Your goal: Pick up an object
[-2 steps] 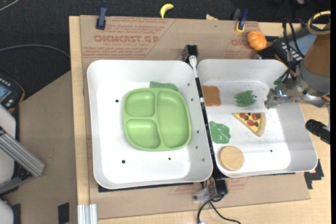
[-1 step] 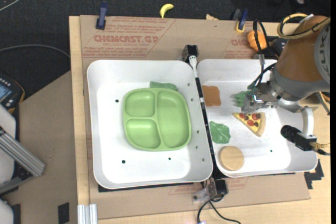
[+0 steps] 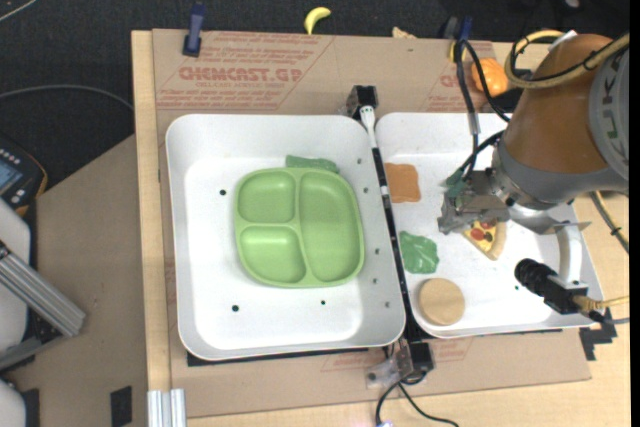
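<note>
Arm: you see the grey arm reaching in from the right, its gripper (image 3: 462, 215) low over the middle of the right bin (image 3: 430, 140).
Jaws: dark and seen from above, so you cannot tell whether they are released or clenched, and nothing shows clearly between them.
Likely target: a toy pizza slice (image 3: 487, 237), yellow with red spots, lies flat on the bin floor just beside the gripper and partly under the wrist. You may judge this the object being tried for, since it is the nearest.
Other candidates: a brown square piece (image 3: 402, 182) near the bin's left wall, a green leafy piece (image 3: 420, 252) below it, and a round tan disc (image 3: 441, 301) at the near left corner. All lie loose and apart, so each leaves room for a grasp.
Left bin (image 3: 200, 215): it holds a green divided plate (image 3: 298, 225), well apart from the gripper.
Counter (image 3: 250, 75): brown board under both bins, keeping them side by side.
Stage: your pick looks not yet done, as every object rests on a bin floor.
</note>
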`<state>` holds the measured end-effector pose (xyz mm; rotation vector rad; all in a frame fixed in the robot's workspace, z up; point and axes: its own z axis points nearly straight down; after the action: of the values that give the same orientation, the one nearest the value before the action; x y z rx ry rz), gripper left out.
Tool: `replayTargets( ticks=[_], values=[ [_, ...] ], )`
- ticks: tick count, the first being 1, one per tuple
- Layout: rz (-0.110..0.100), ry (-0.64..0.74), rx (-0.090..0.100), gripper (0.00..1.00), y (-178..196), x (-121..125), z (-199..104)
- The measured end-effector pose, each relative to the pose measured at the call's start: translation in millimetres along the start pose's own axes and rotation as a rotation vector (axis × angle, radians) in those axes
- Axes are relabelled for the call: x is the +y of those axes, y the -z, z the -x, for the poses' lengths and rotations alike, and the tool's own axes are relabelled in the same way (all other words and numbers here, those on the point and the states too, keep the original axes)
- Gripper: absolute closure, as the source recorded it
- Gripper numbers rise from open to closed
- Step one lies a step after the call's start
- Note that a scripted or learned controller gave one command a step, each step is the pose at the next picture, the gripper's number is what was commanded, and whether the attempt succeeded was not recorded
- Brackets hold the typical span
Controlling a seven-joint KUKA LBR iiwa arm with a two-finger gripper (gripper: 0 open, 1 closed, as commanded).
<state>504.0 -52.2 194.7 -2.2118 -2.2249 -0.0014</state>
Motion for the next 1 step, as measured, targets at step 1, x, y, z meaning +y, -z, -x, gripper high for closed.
replayTargets(
  ticks=[1],
  values=[
    [-0.001, 0.004, 0.001, 1.0, 11.3, -25.6, -80.7]
  ],
)
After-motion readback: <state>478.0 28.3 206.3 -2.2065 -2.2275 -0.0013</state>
